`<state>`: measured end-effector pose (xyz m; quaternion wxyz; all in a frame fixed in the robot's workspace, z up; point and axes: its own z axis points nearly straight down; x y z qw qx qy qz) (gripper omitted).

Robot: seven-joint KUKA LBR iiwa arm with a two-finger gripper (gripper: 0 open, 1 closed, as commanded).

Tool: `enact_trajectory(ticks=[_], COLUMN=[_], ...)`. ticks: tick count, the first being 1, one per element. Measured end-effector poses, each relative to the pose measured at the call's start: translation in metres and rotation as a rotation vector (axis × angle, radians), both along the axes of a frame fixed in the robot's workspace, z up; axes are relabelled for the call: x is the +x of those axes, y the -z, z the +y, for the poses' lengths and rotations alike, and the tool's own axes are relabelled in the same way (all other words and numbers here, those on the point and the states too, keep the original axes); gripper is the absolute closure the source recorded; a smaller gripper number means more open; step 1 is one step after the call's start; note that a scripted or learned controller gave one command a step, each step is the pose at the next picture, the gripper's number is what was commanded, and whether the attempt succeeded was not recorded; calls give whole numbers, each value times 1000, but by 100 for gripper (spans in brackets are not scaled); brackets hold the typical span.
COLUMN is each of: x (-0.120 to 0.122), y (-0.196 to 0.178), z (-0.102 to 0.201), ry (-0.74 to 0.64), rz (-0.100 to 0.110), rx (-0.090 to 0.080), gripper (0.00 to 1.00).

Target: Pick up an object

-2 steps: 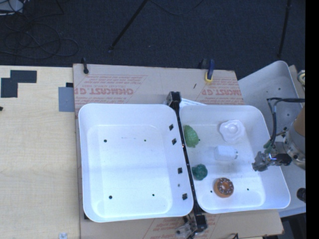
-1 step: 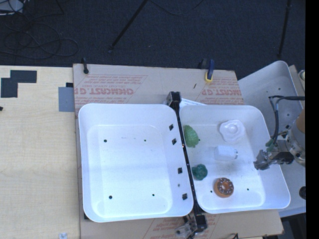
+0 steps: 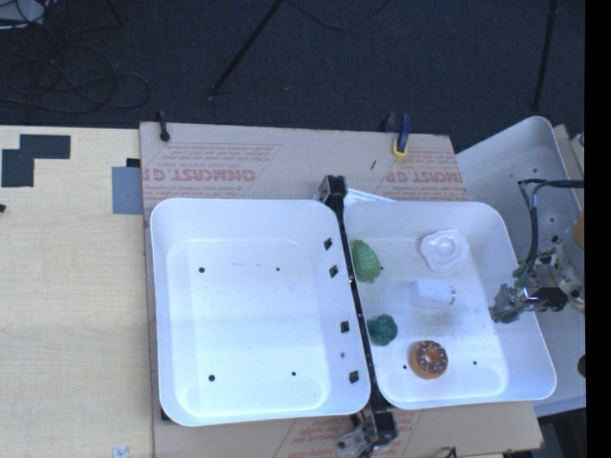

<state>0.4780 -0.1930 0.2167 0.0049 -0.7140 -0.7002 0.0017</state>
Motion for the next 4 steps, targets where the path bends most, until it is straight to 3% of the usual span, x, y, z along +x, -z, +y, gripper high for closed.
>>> enact_trajectory(ticks=[2,3,4], x=[1,0,-1], y=[-19,116,103], z=[-1,41,39], ry=[-10,-18,-16], rz=[1,-16,-12], rx=[0,-8,-6], gripper=[100,100,100])
